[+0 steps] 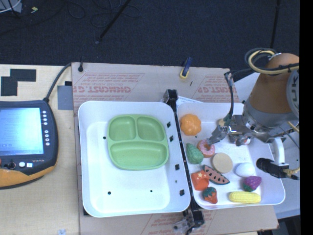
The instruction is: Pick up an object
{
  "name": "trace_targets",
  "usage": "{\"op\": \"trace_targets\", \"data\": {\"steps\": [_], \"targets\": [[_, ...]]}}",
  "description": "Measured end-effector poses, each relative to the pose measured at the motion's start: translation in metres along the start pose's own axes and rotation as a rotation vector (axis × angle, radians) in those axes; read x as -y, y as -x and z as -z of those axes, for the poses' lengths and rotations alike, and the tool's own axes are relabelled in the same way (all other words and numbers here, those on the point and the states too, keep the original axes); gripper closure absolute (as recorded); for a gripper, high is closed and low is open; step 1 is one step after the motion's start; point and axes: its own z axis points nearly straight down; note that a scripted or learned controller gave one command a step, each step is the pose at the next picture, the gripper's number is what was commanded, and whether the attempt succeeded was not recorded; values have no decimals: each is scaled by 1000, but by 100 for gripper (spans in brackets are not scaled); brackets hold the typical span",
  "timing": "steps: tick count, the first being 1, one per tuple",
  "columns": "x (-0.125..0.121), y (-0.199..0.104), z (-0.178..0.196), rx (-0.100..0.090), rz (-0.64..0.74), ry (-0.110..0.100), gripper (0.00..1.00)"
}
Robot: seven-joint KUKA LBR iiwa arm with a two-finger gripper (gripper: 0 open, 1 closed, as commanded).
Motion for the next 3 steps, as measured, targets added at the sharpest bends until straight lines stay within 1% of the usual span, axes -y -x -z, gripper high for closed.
{"op": "trace_targets", "data": {"steps": [1,2,3], "targets": [[-1,5,-62,0,0,2,0],[-4,6,-97,9,0,18,0],[-1,6,-89,2,-8,6,100]]}}
